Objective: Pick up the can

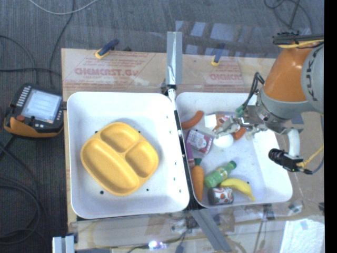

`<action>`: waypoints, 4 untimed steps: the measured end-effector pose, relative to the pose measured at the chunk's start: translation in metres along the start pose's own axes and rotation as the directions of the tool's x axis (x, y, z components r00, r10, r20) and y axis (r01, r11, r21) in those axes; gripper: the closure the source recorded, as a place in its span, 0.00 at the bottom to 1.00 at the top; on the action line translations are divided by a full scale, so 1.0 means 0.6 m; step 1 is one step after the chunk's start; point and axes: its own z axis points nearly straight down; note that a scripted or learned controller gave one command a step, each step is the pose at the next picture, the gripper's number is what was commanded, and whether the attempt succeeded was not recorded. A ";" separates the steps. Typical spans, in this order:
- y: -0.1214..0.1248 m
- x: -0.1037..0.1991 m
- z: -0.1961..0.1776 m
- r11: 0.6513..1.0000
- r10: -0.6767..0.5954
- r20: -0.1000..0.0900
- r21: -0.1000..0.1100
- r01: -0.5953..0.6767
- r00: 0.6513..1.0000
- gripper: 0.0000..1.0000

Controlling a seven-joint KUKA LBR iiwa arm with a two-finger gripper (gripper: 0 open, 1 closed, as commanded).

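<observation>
The can (220, 195), short with a red and white label, lies at the front edge of the right bin (274, 183), between a carrot (197, 179) and a banana (239, 188). My gripper (235, 126) hangs over the back middle of that bin, above a white egg-shaped object (224, 140) and well behind the can. The gripper touches nothing that I can make out, and the can lies apart from it.
A green bottle (219, 174) lies just behind the can. A pink pouch (199, 140) and a sausage (191, 119) sit at the bin's back left. The left bin (79, 194) holds a yellow divided plate (119, 157). A teach pendant (34, 111) lies off the bench's left.
</observation>
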 end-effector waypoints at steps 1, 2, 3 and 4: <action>0.056 -0.009 0.147 1.000 0.007 0.002 -0.017 -0.007 1.000 0.00; 0.145 -0.106 0.156 1.000 0.007 -0.014 -0.002 -0.007 1.000 0.00; 0.146 -0.106 0.140 1.000 0.005 -0.010 0.001 -0.005 1.000 1.00; 0.145 -0.108 0.143 1.000 0.006 -0.007 0.000 -0.006 1.000 0.00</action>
